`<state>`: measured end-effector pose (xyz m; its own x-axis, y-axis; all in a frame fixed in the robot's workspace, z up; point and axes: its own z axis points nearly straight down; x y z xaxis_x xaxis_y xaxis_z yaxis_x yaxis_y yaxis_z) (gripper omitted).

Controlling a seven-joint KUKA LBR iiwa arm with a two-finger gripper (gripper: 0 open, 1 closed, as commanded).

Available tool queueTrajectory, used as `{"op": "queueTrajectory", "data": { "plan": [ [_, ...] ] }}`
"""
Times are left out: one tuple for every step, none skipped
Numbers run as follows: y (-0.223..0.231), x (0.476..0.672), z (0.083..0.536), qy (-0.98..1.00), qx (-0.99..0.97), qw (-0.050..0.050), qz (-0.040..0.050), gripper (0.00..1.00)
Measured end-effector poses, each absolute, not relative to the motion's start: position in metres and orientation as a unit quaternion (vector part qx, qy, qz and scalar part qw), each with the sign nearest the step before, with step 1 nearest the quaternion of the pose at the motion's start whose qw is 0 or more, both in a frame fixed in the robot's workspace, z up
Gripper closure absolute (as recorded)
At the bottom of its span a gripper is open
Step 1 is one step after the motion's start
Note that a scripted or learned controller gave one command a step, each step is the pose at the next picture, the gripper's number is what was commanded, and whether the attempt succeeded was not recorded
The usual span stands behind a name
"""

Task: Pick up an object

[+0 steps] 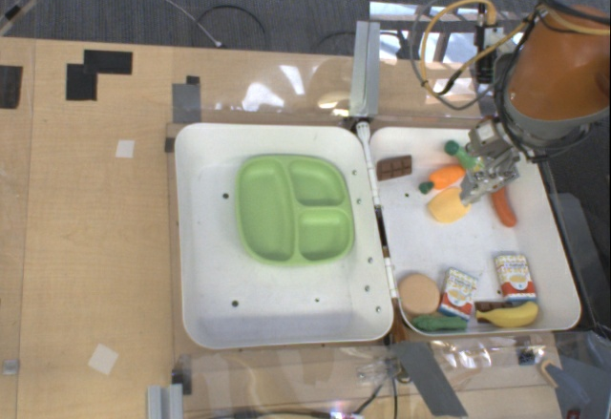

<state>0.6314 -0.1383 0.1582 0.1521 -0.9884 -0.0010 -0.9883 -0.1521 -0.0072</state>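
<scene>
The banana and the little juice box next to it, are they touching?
Touching. The camera view shows the banana pressed against the bottom of the juice box, with no gap.

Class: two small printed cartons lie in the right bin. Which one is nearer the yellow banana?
The right-hand printed carton, lying just above the yellow banana. The other carton sits further left, beside the round tan piece.

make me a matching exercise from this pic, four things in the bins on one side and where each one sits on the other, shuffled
Things:
1. green divided plate
2. brown chocolate bar
3. banana
4. round tan cookie

Places:
A. near right corner of the right bin
B. middle of the left bin
C. near left corner of the right bin
D. far left part of the right bin, by the divider

Pairs: 1-B, 2-D, 3-A, 4-C
</scene>
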Motion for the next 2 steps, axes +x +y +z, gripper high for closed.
{"op": "queueTrajectory", "data": {
  "plan": [
    [-0.138, 0.568, 0.151, 0.542, -0.840, 0.001, 0.0013, 1.00],
    [-0.095, 0.621, 0.090, 0.528, -0.849, 0.003, -0.0044, 1.00]
  ]
}}
